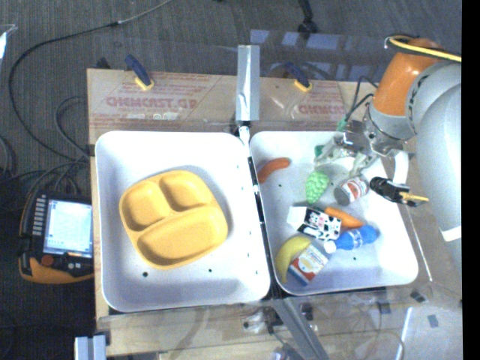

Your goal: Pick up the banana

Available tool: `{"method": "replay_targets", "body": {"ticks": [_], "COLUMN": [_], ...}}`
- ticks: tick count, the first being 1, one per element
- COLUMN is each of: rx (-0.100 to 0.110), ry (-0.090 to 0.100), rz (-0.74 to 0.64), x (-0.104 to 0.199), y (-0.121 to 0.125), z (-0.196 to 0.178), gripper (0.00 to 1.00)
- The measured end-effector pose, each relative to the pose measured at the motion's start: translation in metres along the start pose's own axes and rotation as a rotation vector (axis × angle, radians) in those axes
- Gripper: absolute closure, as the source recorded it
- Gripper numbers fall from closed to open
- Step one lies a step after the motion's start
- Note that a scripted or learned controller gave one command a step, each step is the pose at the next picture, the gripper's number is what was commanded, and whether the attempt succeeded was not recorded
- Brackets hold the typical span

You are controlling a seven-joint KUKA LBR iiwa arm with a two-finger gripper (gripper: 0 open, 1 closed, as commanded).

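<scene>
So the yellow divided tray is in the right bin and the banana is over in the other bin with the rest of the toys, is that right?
Not quite. The camera view shows the yellow divided tray in the left bin, not the right one. The banana does lie in the other bin, among the rest of the toys.

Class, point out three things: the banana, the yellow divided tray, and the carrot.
banana (289, 250): camera view, its bare yellow curve.
yellow divided tray (175, 217): camera view, its central ridge.
carrot (343, 217): camera view, its orange body.

- Dark grey carpet floor (90, 13) surrounds the bench.
- A black cable (112, 25) trails across it.
- Chair-base legs (300, 6) stand at the top.
</scene>
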State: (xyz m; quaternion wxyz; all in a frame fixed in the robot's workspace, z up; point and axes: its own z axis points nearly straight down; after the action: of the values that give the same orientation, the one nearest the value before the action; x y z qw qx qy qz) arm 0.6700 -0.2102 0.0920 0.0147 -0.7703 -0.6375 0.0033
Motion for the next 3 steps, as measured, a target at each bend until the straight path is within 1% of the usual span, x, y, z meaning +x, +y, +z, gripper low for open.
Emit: {"method": "replay_targets", "body": {"ticks": [1, 2, 3], "rx": [-0.024, -0.001, -0.026], "ry": [-0.019, -0.005, -0.009], "rz": [-0.079, 0.160, 0.173], "x": [-0.001, -0.001, -0.005], "y": [-0.003, -0.004, -0.011], "z": [-0.038, -0.003, -0.029], "gripper": [0.00, 0.00, 0.00]}}
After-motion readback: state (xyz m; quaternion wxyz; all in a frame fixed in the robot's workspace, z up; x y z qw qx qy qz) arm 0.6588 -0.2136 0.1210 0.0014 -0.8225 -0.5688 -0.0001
